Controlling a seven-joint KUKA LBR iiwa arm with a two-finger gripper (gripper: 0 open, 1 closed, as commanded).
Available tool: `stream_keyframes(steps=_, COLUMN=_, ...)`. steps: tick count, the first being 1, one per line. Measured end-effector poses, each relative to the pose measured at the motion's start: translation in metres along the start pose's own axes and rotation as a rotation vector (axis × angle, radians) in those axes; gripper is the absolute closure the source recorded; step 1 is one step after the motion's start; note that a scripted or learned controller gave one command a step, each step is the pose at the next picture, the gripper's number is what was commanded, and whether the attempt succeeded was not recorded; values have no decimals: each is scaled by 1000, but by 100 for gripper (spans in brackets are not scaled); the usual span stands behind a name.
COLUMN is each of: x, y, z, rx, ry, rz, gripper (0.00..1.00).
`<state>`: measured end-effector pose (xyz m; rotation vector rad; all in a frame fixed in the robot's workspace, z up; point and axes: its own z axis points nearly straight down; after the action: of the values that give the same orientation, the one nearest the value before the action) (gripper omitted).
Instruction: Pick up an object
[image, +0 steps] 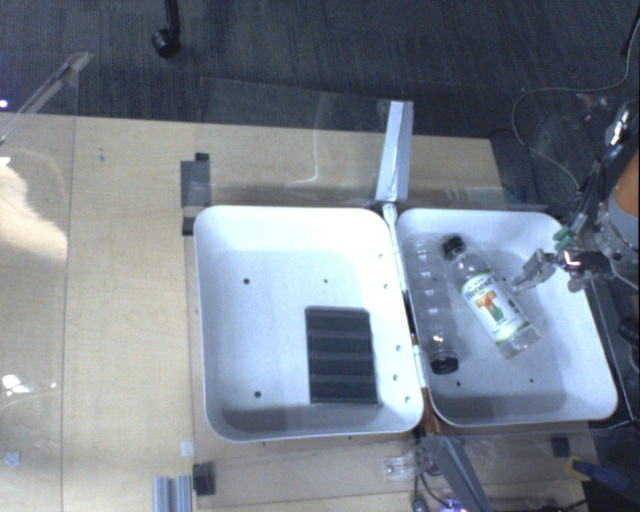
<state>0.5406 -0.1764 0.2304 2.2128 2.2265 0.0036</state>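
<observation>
At the right edge, the arm (625, 190) is cut off, so that little more than its wrist and a patch of orange is seen. The gripper (535, 272) is held over the right bin (590, 385), near its right wall. Its fingers are small and blurred against the white floor, and whether they are apart or together cannot be told; nothing is seen between them.

Two clear plastic bottles are found in the right bin. One bottle (490, 303) lies aslant near the middle, its dark cap toward the far left and its base toward the near right; a white label with orange and green print is wrapped around it, but the print is too small to be read. The gripper is just beside its upper right flank; contact cannot be judged. The second bottle (432, 310) lies along the left wall, cap toward the near side, and is so transparent that its outline is barely made out.

A dark, flat, ribbed rectangular block (341, 354) rests on the floor of the left bin (230, 300). Both bins are shallow, smooth and round-cornered, set on a pale wooden bench (110, 330).
</observation>
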Motion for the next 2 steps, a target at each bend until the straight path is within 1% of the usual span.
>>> stream_keyframes(steps=1, x=21, y=37, z=133, rx=0, ry=0, rz=-104, gripper=0)
stream_keyframes(steps=2, x=22, y=39, z=121, rx=-6, ry=0, rz=-104, gripper=100)
